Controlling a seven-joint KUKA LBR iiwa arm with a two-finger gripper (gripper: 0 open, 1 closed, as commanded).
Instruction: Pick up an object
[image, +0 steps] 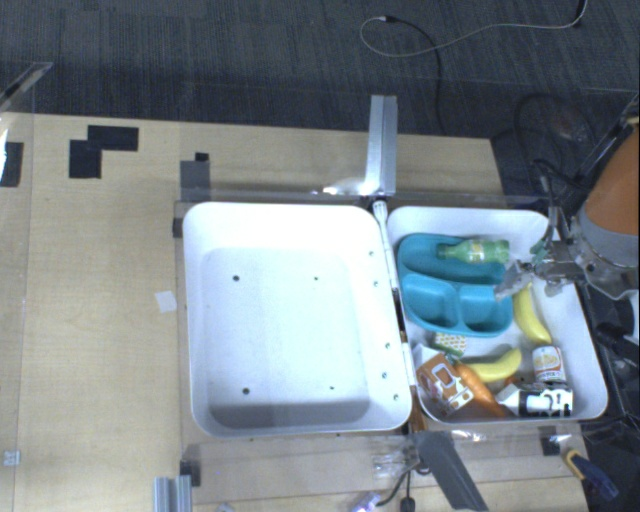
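Observation:
The right bin (571, 330) holds a blue divided tray (450, 298) with a green bottle (473, 252) lying across its top. Two yellow bananas lie below: one upright banana (530, 318) near the right wall and one curved banana (492, 367) lower down. An orange-brown snack packet (450, 385), a small can (546, 362) and a black-and-white item (545, 403) sit along the bin's front. My gripper (530, 273) hangs over the right bin's right side, just above the upright banana and beside the blue tray's right edge. Nothing shows between its fingers.
The left bin (285, 318) is a shallow white bin next to the right one. A metal post (383, 145) stands behind the seam between the bins. The grey arm with its orange band (612, 200) comes in from the right. Cables lie on the dark floor behind.

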